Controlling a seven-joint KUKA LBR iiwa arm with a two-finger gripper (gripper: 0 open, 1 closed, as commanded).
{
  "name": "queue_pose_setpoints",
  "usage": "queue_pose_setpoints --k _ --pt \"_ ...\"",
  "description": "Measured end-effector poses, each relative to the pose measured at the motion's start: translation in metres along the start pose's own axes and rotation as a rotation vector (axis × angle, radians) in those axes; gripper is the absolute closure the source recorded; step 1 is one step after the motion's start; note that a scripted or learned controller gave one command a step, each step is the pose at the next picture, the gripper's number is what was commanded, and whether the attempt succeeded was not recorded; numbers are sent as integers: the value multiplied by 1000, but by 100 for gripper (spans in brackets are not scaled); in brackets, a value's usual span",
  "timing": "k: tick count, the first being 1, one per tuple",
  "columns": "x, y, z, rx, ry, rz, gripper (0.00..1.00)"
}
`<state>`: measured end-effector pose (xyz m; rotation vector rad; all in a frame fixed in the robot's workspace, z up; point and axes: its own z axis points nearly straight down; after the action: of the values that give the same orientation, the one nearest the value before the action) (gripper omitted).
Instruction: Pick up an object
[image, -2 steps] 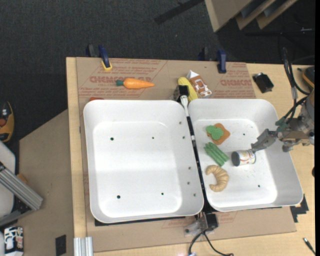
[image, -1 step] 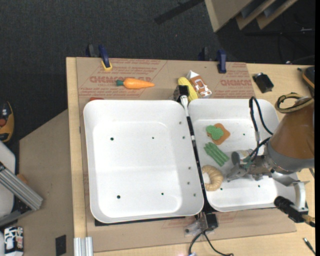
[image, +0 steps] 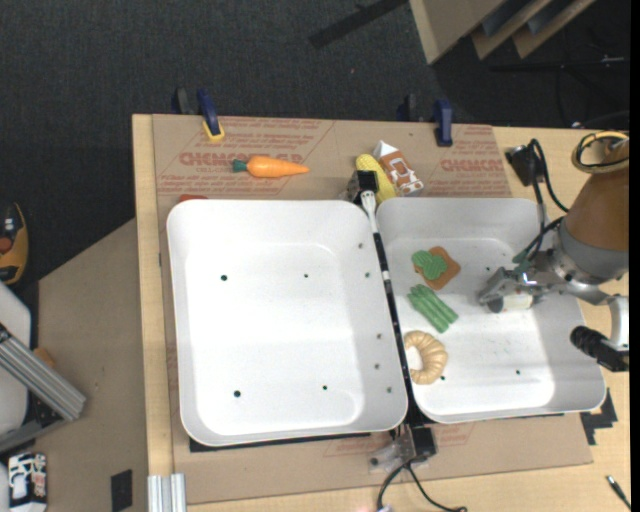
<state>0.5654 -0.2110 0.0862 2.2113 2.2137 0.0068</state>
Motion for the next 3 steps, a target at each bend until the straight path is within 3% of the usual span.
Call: queue_pose_setpoints --k 1,2,3 --pt "-7 69 3 12 16 -4 0" --pt "-2 101 4 27 19 -2 0" --pt "-5 102 -8 12 8 -3 100"
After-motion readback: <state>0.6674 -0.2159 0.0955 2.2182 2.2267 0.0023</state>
